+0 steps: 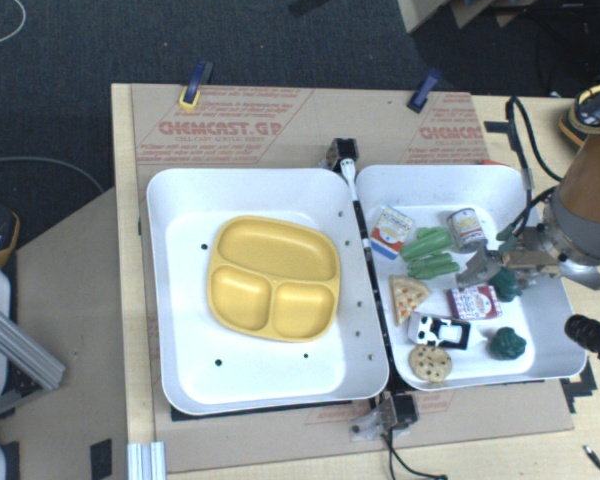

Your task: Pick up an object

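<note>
Gripper: grey metal two-finger gripper (487, 265) low in the right white plastic bin (435, 176); whether its jaws are open or closed cannot be told.
Packet: flat red-and-white snack packet (475, 302) directly below the jaws, long axis roughly left-right, slightly tilted; its print is too small to read.
Green items: smooth green bean-shaped plastic pieces (427, 251) just left of the jaws, long axes running left-right.
Can: small silver tin can (467, 228) up and left of the jaws, label unreadable.
Other toys: triangular pizza slice (408, 297), round chocolate-chip cookie (430, 363), dark green broccoli floret (507, 344), all below the jaws.
Tray: glossy yellow three-compartment plastic tray (274, 277) in the left white bin (170, 298), far left of the jaws.
Writing: brown board (280, 123) printed "CHEMCAST GP" in red.
</note>
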`<state>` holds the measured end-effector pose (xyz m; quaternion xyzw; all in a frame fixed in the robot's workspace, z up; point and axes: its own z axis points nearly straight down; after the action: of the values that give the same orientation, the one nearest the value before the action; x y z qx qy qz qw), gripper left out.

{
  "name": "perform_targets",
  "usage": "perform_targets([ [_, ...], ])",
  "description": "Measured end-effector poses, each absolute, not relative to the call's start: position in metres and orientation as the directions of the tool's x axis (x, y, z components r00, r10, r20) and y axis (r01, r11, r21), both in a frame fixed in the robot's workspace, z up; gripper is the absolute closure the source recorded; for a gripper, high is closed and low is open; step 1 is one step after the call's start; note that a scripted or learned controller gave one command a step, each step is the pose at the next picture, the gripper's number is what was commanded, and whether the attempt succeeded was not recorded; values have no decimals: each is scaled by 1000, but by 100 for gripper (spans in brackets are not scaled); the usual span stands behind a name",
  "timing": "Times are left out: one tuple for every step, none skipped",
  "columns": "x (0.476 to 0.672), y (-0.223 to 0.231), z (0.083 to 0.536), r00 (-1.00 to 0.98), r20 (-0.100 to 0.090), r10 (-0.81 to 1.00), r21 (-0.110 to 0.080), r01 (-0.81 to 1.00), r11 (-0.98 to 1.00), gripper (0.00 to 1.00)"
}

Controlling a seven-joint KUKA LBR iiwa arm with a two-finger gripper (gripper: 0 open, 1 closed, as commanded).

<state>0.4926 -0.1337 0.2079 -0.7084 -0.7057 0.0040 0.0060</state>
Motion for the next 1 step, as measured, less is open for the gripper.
perform_targets([
  [496,-134,214,0,0,1000,-1,1000,0,0],
])
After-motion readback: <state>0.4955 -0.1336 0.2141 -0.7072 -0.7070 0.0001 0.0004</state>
